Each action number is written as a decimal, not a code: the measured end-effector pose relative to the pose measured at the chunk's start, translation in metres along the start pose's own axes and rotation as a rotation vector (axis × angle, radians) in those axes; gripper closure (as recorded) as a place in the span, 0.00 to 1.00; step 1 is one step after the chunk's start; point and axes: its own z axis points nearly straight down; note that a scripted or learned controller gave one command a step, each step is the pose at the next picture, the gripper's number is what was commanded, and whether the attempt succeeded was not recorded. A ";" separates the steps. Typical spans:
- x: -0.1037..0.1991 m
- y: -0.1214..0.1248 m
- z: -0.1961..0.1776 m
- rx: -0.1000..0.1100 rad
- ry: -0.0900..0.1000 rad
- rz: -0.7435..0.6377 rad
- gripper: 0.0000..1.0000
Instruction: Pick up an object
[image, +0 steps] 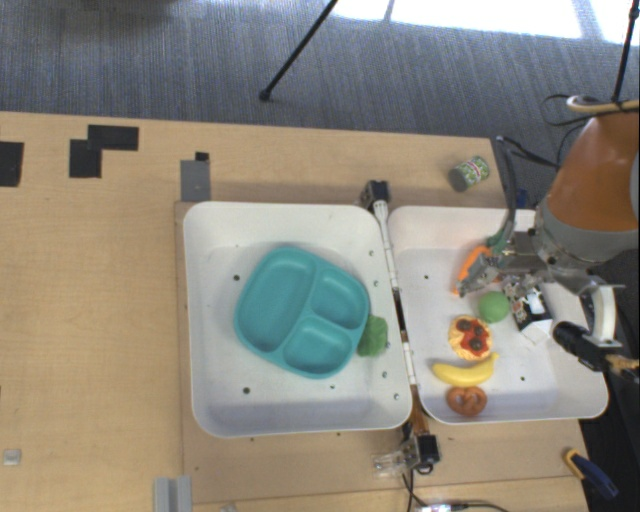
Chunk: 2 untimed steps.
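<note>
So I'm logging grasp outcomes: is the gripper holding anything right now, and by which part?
It cannot be told. The gripper sits low in the right bin, next to the orange carrot and above the green ball.

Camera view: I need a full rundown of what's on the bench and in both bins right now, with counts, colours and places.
divided plate: 1, teal, left bin centre, tilted
green toy: 1, green, left bin, touching the plate's right edge
left bin: 1, white, bench centre
right bin: 1, white, beside the left bin
carrot: 1, orange, right bin, upper part, by the gripper
green ball: 1, green, right bin, just below the gripper
pizza slice toy: 1, orange-yellow with dark spots, right bin middle
banana: 1, yellow, right bin, below the pizza
brown round toy: 1, brown, right bin front edge
small can: 1, green-grey, bench above the right bin
gripper: 1, metal, over the right bin
arm: 1, grey and orange, view's right
</note>
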 end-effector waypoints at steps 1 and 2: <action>0.001 0.077 0.025 0.000 0.001 -0.002 0.00; -0.010 0.093 0.116 -0.013 -0.002 0.001 0.00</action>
